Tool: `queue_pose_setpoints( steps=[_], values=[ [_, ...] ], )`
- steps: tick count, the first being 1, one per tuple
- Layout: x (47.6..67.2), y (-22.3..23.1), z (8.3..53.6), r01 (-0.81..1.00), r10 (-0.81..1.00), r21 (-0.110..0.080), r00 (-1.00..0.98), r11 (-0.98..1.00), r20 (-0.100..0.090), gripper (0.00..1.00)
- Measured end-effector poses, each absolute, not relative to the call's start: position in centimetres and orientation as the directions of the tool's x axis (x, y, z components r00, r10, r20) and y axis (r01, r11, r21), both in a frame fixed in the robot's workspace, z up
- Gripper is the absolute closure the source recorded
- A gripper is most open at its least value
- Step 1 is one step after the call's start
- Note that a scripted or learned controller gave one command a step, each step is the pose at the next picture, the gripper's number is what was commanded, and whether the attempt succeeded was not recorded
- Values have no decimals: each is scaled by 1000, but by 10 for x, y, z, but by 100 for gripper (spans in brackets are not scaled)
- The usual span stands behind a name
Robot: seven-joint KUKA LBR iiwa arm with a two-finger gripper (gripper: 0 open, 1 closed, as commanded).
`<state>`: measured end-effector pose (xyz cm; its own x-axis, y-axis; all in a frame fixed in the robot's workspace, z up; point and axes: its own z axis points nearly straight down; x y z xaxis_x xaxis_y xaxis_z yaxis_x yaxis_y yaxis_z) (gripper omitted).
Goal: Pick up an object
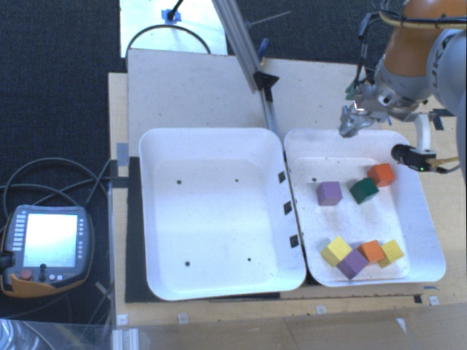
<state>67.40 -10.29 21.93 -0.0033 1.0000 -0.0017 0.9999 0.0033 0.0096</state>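
The right bin (419, 217) holds several small blocks. A purple block (329, 193), a green block (363, 190) and an orange block (381, 174) lie across its middle. Near its front edge sit a yellow block (337, 250), a purple block (352, 263), an orange block (372, 251) and a second yellow block (392, 251), bunched together. My gripper (351, 126) hangs above the far edge of the right bin, well up and behind the blocks, with nothing seen in it.
The left bin (211, 210) stands beside the right one. A slanted metal pole (241, 31) rises behind the bins. A teach pendant (45, 250) with cables lies at the far left, off the bench.
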Motion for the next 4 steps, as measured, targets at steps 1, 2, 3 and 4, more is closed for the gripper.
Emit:
queue_pose_setpoints(
  steps=[1, 2, 3, 4],
  values=[
    [675, -103, 235, 1000, 1000, 5, -4, 4, 0, 100],
    [647, -58, 225, 1000, 1000, -1, -8, 8, 1, 100],
    [606, -20, 222, 1000, 1000, -2, -8, 8, 2, 100],
    [578, 18, 216, 1000, 1000, -2, -8, 8, 2, 100]
  ],
)
